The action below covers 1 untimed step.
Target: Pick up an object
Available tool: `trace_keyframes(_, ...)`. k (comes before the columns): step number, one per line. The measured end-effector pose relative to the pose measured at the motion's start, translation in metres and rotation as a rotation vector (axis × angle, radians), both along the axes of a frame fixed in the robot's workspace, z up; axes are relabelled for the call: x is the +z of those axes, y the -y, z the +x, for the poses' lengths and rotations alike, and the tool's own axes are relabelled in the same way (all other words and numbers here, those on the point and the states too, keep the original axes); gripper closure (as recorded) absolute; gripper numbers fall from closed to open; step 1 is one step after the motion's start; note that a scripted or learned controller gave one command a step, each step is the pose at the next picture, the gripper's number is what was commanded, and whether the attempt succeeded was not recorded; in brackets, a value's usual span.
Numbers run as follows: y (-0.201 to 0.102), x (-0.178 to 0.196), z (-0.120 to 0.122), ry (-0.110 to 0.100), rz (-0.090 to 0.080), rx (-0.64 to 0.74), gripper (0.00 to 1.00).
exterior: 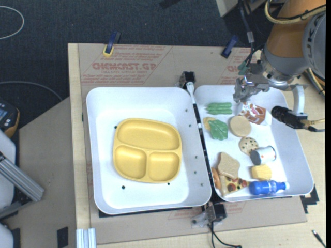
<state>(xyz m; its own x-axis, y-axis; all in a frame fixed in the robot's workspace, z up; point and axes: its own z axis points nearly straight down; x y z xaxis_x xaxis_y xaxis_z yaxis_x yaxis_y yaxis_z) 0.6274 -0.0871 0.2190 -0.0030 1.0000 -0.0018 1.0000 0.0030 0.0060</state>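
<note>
Hovering over the far end of the right bin (300, 154), the gripper (243, 94) hangs just above the toy food pieces. Whether it is apart or together cannot be told from this angle; nothing is visibly held in it.

Candidate objects, all in the right bin:
- Red-and-white piece (254, 112), just below and beside the gripper. It appears to be small moulded plastic, so light and stiff. Its uneven outline suggests taking it across the narrowest width.
- Tan round disc (240, 126), touching the red-and-white piece. It is flat and probably smooth, so likely to slip; grip it at opposite edges.
- Green bean pods (219, 108) and green leaf (218, 129), near the bin's inner wall. Both are thin and low, leaving little to close on.
- Cookie (249, 144), white cup (266, 153) and yellow block (261, 172), mid-bin. The block offers flat parallel sides and looks the easiest hold.
- Blue bottle (268, 187), lying on its side at the near end. Being round, it may roll; grip across the body.
- Bread slice (228, 165), with a pizza slice (234, 185) just nearer the camera.

All pieces look light and not fragile. They are crowded, so neighbours may be nudged.

The left bin (98, 138) holds a yellow divided tray (147, 150).

Legible writing: the brown board (83, 71) under the bins carries red print reading "CHEMCAST", followed by letters too blurred to confirm. No labels can be read on the objects.
</note>
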Motion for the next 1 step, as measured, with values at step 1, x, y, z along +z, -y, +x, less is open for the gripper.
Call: trace_keyframes(1,-0.0073,0.0132,0.0182,0.0,0.0,-0.001,1.0)
